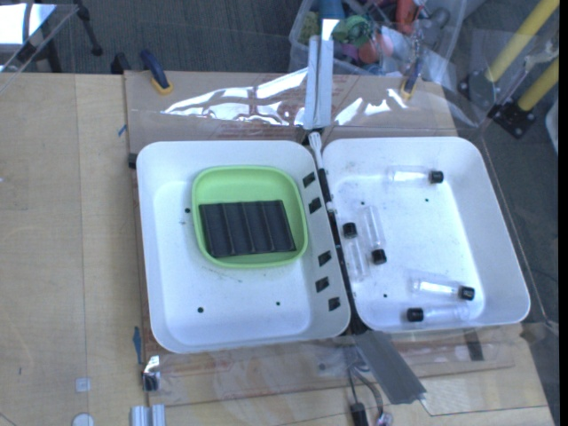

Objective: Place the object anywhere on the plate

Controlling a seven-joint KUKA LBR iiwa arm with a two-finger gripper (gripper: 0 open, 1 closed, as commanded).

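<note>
The plate (250, 185) was lime green, its ridged insert (246, 227) dark grey; bins (169, 238) white; vials (441, 288) clear, black-capped; worktop (53, 238) pale wood.

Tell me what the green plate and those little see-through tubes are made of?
The square lime-green plate looks like smooth plastic: even colour, soft sheen, rounded rim. The small clear tubes with black caps look like clear plastic or glass; you can see the white bin through them. Which one, I cannot tell.

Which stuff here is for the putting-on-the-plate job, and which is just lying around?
For the job:
green plate
dark ridged block lying on the plate
clear tubes with black caps in the right bin

Just lying around:
box of colourful toys
yellow pole
</note>
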